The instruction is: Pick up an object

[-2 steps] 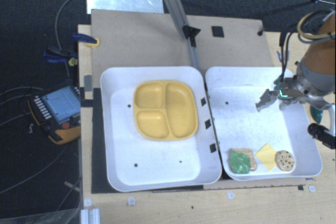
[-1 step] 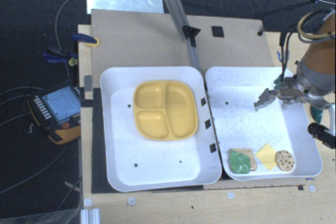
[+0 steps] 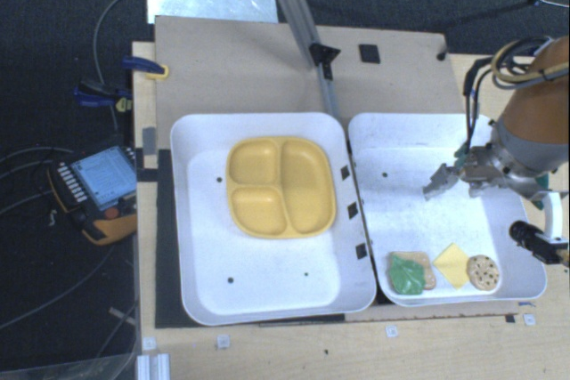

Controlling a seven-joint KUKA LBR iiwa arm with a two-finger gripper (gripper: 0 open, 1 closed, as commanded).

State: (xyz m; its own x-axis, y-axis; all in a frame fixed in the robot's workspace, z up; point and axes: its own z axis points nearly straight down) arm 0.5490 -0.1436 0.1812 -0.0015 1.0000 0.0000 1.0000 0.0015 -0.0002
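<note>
Along the front of the right bin (image 3: 383,138) lie three food pieces: a green leaf on a slice of toast (image 3: 409,272), a yellow cheese slice (image 3: 451,264) and a round speckled cookie (image 3: 483,272). My gripper (image 3: 443,180) hangs over the middle of the right bin, above and behind these pieces, with nothing seen between its fingers. The arm's orange band (image 3: 537,111) rises at the right edge.
The left bin (image 3: 200,280) holds a yellow divided plate (image 3: 280,187) with three compartments. A grey pole (image 3: 294,4) slants across the cardboard behind the bins. Cables and a handheld controller (image 3: 98,187) lie off the bench at the left.
</note>
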